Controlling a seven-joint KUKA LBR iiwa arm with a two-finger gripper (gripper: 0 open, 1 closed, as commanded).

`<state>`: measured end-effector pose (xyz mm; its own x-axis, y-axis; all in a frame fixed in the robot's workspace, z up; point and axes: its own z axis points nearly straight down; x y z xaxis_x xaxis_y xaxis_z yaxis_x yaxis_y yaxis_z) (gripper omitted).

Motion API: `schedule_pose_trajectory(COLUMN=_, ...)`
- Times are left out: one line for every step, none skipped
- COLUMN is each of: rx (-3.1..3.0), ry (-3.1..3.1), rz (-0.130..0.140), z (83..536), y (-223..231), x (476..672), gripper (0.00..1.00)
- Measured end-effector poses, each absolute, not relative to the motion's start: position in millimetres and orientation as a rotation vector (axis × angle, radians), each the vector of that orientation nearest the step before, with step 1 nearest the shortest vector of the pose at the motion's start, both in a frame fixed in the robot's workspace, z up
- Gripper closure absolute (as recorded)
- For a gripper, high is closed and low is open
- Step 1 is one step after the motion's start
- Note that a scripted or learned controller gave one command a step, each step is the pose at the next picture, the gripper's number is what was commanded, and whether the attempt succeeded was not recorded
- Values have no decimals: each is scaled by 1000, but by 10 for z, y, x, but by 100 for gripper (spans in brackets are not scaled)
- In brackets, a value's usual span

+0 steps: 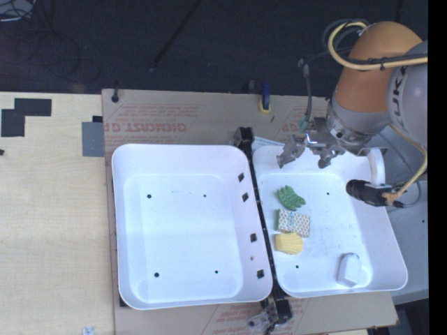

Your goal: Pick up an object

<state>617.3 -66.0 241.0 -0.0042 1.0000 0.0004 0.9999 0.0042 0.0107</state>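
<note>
Pale block (348,269) unlabelled, perhaps — gripper (306,155) spread above right bin (380,246).

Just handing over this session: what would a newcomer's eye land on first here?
First the arm's orange band at upper right, with the gripper hanging open over the far edge of the right bin. Next, a tight cluster against that bin's left wall: a green piece, a patterned block and a yellow piece. A pale object sits alone at its near right corner.
</note>
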Motion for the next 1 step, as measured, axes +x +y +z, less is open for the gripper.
schedule_pose_trajectory(rx=2227, ry=2225, rz=-10, z=1730, y=-810, x=6004, gripper=0)
